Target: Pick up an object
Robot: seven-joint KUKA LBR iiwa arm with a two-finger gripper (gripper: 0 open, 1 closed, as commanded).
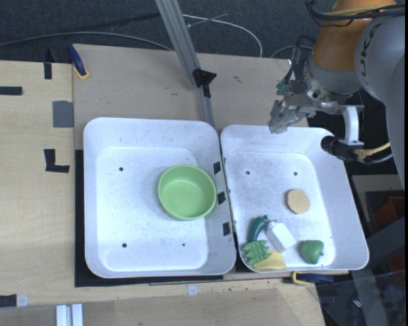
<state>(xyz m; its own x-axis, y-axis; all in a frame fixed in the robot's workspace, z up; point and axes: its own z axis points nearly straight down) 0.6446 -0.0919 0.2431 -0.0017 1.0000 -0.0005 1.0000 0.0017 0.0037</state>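
Tan round disc [298, 201] lying in right bin [340, 182], centre-right; near edge crowded with dark green piece [258, 227], white block [281, 237], yellow-green item [262, 256], green pepper-like lump [312, 250]. Green bowl [186, 192] in left bin [102, 182]. Jaws [280, 122] hovering over right bin's far rim, tilted down-left, state impossible to tell. Wooden desk [27, 202] beneath, grey pole [180, 36] slanting across.

Even bright light, soft shadows, slightly grainy, mild blur
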